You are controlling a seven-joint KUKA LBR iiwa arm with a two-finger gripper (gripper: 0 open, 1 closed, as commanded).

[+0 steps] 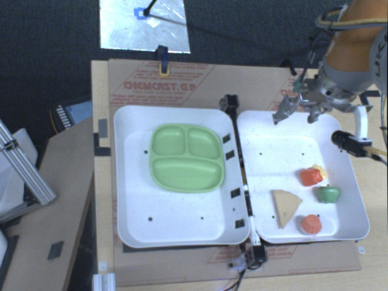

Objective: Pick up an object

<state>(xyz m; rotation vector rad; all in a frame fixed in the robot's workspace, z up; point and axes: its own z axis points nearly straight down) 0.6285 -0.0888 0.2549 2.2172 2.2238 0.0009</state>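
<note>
My gripper (298, 114) hangs above the far edge of the right bin (267, 144), its two fingers spread open with nothing between them. Well in front of it, in the right bin's near half, lie a red and yellow piece (311, 176), a green pepper-like piece (328, 193), a tan wedge (284, 207) and a small orange-red piece (311, 224). None of them touches the gripper.
The left bin (130, 217) holds a green three-compartment plate (185, 157). Black clips run along the seam between the bins (237, 168). A silvery sheet (143, 16) lies beyond the bench at the back.
</note>
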